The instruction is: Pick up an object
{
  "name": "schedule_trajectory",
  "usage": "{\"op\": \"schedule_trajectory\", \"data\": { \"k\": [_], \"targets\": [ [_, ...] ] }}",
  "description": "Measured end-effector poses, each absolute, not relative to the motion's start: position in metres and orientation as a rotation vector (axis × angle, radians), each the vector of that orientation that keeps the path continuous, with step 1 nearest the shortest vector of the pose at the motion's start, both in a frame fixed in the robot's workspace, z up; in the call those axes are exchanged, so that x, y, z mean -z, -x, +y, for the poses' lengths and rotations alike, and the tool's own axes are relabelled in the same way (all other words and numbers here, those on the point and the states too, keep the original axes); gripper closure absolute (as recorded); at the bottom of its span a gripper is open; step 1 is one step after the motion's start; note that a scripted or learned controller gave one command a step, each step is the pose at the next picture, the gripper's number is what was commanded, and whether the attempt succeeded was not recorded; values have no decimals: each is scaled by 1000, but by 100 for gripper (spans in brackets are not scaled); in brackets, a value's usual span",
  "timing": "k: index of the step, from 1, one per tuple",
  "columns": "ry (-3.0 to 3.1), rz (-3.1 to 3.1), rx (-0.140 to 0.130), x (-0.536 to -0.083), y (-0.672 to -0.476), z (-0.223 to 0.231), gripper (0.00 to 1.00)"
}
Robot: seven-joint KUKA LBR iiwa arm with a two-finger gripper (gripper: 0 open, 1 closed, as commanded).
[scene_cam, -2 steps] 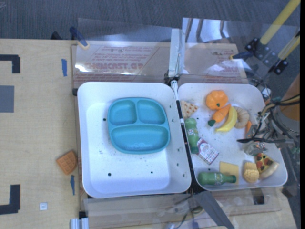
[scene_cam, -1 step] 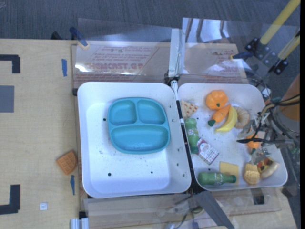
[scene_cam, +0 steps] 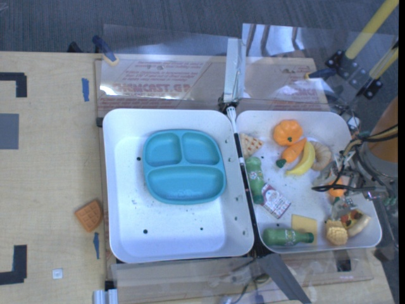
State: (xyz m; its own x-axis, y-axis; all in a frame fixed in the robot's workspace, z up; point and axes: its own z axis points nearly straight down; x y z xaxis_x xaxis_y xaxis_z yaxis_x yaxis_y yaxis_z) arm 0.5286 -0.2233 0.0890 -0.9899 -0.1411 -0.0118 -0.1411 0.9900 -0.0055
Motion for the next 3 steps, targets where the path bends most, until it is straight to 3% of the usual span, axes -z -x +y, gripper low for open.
{"op": "schedule_trajectory", "data": {
  "k": [1, 2, 3],
  "targets": [
    [225, 3106, 16, -103, -533, -223, 100],
    [226, 3108, 15, -102, -533, -222, 0],
    [176, 3125, 4, -89, -531, -222, 0]
  ]
}}
